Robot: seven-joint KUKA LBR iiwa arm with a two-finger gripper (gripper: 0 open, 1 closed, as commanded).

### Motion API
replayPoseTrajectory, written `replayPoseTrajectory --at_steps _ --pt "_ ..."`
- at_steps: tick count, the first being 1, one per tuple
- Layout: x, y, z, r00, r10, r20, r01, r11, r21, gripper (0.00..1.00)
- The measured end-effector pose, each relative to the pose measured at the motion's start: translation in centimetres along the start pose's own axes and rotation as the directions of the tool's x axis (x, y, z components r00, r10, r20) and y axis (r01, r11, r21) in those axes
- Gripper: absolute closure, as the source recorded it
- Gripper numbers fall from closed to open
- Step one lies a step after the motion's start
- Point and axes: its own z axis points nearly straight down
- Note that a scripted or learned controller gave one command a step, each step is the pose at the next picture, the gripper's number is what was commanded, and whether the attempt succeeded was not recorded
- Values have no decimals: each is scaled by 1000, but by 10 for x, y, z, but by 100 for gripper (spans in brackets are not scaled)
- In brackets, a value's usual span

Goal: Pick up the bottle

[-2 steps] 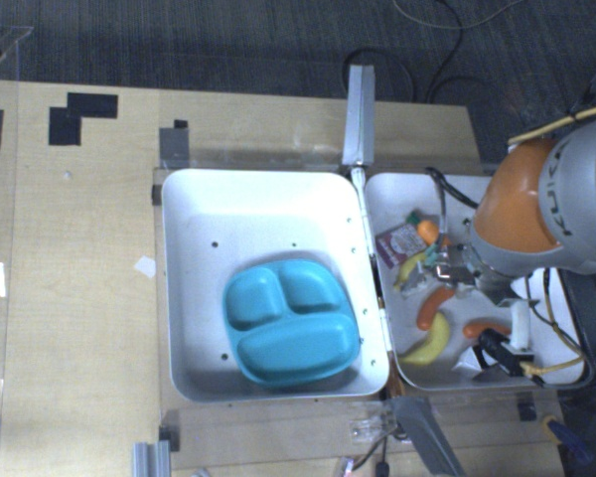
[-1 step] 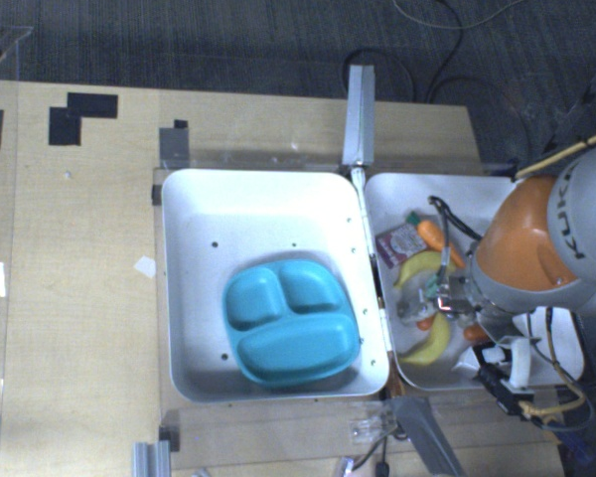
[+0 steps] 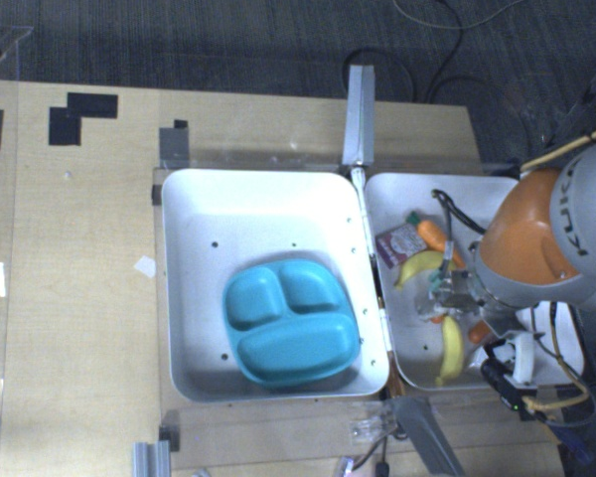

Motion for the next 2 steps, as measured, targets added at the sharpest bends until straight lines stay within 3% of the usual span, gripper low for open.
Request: replayPoseTrajectory --at_steps 1,2 --pt "-37 48 -98 989 148 4 -148 989 16 100" --pt "-37 48 -98 989 148 4 -148 989 17 0"
